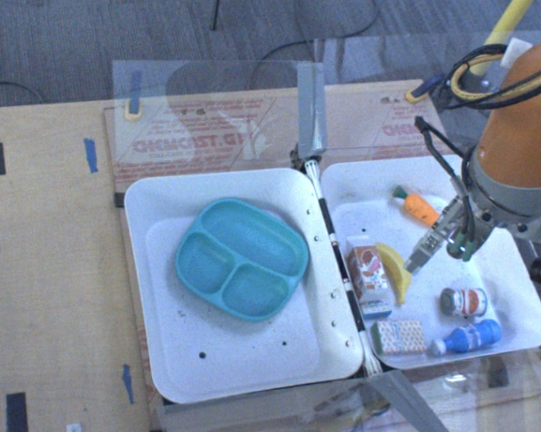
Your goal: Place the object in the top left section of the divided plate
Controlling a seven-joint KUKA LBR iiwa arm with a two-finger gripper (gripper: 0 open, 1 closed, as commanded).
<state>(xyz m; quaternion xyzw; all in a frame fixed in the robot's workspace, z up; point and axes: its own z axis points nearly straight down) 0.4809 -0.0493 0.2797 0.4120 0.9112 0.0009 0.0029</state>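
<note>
Since the divided plate [242,258] in the left bin [148,212] has nothing in any of its 3 sections, we judge the task to be at its first step — choosing and grasping an object in the right bin [529,315]. The gripper [433,241] hangs over that bin, its slim fingers slanting down and to the left, their tips near the banana [396,271]; we cannot tell how far apart they stand, and we see nothing held between them.

6 candidates lie in the right bin: the banana beside a red-and-white carton [369,271], a toy carrot [418,207] near the far wall, a small can [463,302], a blue bottle [469,337] along the near wall, and a patterned box [399,336] in the near left corner. We cannot say which the program means to take.

The next move, in our judgement, calls for a descent onto 1 object clear of its neighbours. The banana touches the carton, so fingers closing there may catch both — the carrot and the can stand more apart. After a lift, the carry must clear the 2 raised rims where the bins meet. The plate sits turned at an angle, so its top left section wants careful aiming; the bin floor around it offers open room.
</note>
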